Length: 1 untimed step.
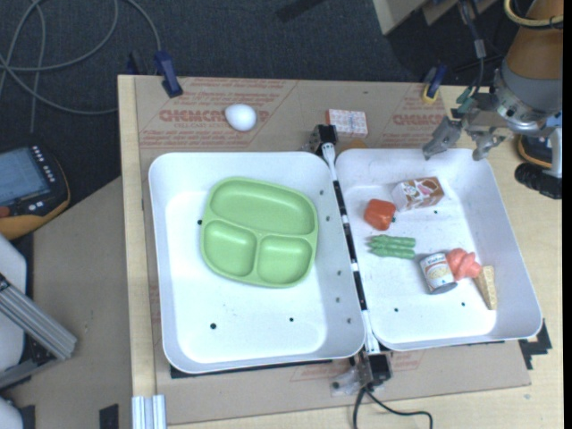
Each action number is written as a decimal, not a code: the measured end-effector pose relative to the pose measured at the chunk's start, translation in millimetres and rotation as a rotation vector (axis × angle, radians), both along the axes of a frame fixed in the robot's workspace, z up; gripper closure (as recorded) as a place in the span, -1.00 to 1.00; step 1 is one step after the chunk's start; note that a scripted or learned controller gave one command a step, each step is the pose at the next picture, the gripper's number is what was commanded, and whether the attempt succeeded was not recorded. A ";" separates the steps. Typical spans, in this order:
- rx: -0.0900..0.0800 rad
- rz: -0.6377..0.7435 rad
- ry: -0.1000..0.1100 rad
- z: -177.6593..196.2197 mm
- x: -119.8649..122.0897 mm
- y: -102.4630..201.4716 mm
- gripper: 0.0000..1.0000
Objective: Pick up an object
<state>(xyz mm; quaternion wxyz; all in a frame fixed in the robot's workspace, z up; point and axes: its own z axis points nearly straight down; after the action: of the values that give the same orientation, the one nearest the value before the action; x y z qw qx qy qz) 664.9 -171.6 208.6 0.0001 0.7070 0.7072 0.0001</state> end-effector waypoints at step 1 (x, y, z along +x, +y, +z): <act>0.000 -0.001 0.001 -124.3 -51.2 9.6 -1.00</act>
<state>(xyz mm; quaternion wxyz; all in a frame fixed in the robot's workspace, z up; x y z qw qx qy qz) 613.8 -162.1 84.3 -0.0004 0.7074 0.7068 -0.0001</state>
